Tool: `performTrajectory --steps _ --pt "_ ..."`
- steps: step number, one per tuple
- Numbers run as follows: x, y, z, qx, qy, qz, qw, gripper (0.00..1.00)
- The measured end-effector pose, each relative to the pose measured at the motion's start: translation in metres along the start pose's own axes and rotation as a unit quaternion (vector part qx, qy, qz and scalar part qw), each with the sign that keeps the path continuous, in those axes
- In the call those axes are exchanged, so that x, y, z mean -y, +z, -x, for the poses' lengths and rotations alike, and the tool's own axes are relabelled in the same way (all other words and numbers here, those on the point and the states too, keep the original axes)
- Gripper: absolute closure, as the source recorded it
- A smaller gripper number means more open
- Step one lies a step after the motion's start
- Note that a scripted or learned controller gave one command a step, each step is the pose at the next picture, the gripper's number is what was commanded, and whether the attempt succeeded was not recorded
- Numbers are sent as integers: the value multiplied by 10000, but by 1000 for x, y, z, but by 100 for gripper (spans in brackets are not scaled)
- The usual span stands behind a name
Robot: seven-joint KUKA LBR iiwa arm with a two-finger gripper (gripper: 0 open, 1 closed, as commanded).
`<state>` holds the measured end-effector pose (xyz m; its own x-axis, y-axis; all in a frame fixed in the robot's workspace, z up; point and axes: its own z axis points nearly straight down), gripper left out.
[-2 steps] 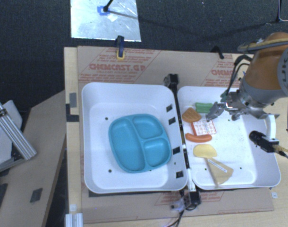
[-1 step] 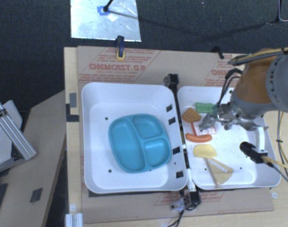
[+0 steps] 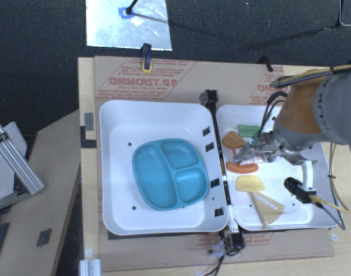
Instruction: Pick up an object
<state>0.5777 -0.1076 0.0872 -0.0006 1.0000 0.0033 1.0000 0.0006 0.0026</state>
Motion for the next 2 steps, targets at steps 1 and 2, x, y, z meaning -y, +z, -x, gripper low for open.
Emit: performTrajectory --steps 1,2 --pt "-4 -15 2 38 2 77 10000 100" --pt "-10 -75 -4 21 -19 10 10000 100"
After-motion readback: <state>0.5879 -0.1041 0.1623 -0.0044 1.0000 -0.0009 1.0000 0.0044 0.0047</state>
